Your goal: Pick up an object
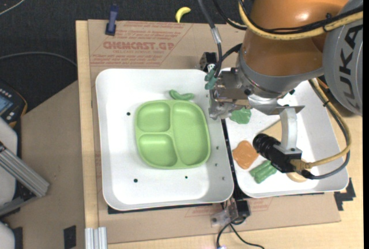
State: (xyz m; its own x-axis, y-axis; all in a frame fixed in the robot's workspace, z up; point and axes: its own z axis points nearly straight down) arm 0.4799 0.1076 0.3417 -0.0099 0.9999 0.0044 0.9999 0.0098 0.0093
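Observation:
My gripper hangs low over the left edge of the right bin, close to the wall between the two bins. A small green object lies right beside and partly under it. Nearer the front of that bin lie an orange piece, a green block and a tan object, partly hidden by a black cable fitting. The left bin holds a green divided plate and a small green curved piece behind it. The arm's orange band hides the back of the right bin.
Both bins rest on a brown cardboard sheet. A blue clip and a small yellow object lie at the sheet's far edge. Cables loop around the wrist and over the right bin.

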